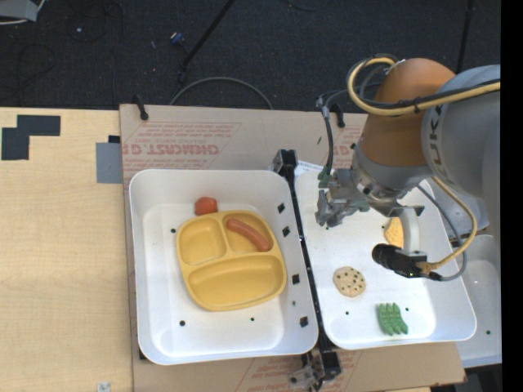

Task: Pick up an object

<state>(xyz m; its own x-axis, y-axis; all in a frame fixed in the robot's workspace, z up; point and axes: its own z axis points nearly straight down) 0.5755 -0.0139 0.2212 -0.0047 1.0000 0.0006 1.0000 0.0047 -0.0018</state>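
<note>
Grey metal, noted first at the pincer, hanging below the orange band of the arm and pointing down over the white floor of the right bin. Could not tell whether clenched or released. Found it over that bin's far left part, close beside the black divider between the two bins.

Spotted the nearest loose thing below the pincer in the view and slightly to its right: a round tan cookie with dark chips, flat on the bin floor and apart from the pincer. Saw a yellow-orange piece near the pincer on its right, half hidden behind the arm; could not name it. Found a green ridged thing farther off than the cookie, down and right of the pincer, by the bin's near edge.

Looked left of the pincer, across the divider, into the left bin. Found a yellow compartment tray lying there, down and left of the pincer. Saw a reddish sausage lying aslant in the tray compartment closest to the pincer. Noted a small orange-red round thing farther left, about level with the pincer, on the bin floor just beside the tray's far rim. Made out brown cardboard under both bins and the pale wooden bench farthest left.
</note>
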